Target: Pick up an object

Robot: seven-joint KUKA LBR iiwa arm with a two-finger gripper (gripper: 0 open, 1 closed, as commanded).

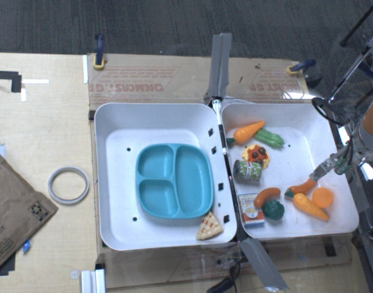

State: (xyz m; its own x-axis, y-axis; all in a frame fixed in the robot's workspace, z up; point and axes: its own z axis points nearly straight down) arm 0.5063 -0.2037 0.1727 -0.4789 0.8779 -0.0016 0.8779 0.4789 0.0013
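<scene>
The right bin holds several toy foods. Among them are a carrot, a green vegetable, a small can, a red sausage, a broccoli and a small carton. Near the right wall lie a small carrot, an orange round piece and another carrot. My gripper hangs low over the bin's right side, just above and right of the small carrot. Nothing is visibly held in it.
The left bin holds a teal divided plate, with a pizza slice at its front right corner. A grey tape ring and a brown cardboard box lie on the bench to the left. Cables hang at the far right.
</scene>
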